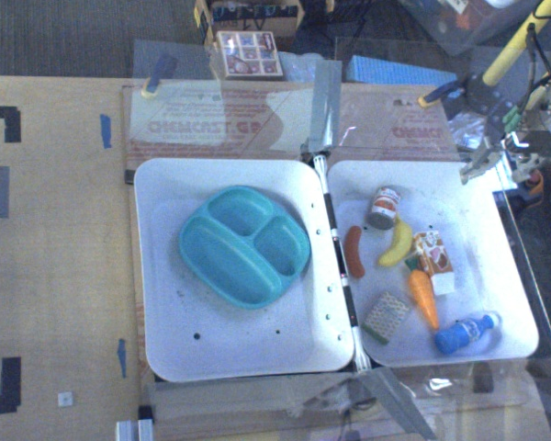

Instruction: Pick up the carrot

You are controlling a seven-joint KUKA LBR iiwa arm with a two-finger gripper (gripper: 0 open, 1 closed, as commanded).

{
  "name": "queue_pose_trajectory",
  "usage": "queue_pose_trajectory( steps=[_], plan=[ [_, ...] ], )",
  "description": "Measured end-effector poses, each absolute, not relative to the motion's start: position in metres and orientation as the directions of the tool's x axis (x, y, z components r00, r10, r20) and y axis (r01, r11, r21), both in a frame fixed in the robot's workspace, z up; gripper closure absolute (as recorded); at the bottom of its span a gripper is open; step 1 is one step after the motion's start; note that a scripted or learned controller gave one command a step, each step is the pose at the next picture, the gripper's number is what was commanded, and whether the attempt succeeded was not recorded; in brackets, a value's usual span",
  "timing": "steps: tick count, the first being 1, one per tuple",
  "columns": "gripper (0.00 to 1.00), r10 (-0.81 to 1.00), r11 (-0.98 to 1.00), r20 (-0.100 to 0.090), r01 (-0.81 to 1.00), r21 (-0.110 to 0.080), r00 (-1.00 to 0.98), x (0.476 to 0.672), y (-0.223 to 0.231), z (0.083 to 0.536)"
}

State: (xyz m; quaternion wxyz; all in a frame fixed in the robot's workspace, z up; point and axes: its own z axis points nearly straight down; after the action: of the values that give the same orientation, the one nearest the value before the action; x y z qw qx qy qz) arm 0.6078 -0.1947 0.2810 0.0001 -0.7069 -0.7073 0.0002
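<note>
Nearest the front rim of the right bin [482, 246] lies a blue bottle [466, 332] on its side, cap end pointing toward the bin's right wall. Just behind and to its left is the carrot [423, 299], flat on the bin floor in the front half, its thick end toward the back and its tip pointing at the bottle, which it nearly touches.

Several things crowd the carrot. A small printed carton [432, 257] lies at its thick end, touching or almost touching it. A greyish sponge [387, 316] lies just beside it on the left. Further back a banana [397, 244] lies next to the carton, a can [383, 207] stands behind the banana, and a red sausage [354, 250] lies near the wall shared with the other bin. On the carrot's right side the bin floor is bare.

A teal divided plate [245, 244] takes up the middle of the left bin [156, 283], well apart from the carrot.

Off at the back right corner of the right bin, the gripper [485, 159] hangs at the rim amid cables, well away from the carrot and touching none of the things. It is too small and cluttered there, and I cannot tell how its grasping end stands.

Both bins rest on the table [55, 246], and a cardboard box [248, 3] stands behind them.
</note>
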Motion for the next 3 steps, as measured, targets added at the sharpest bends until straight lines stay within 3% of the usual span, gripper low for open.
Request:
queue_pose_trajectory(
  steps=[1, 2, 3],
  plan=[
    [0.0, 0.989, -0.145, 0.0, 0.989, 0.0, 0.145, 0.515, -0.165, 0.175],
    [0.0, 0.994, -0.112, -0.001, 0.994, 0.001, 0.113, 0.49, -0.144, 0.094],
    [1.0, 0.993, -0.114, -0.002, 0.993, 0.003, 0.114, 0.49, -0.145, 0.104]
  ],
)
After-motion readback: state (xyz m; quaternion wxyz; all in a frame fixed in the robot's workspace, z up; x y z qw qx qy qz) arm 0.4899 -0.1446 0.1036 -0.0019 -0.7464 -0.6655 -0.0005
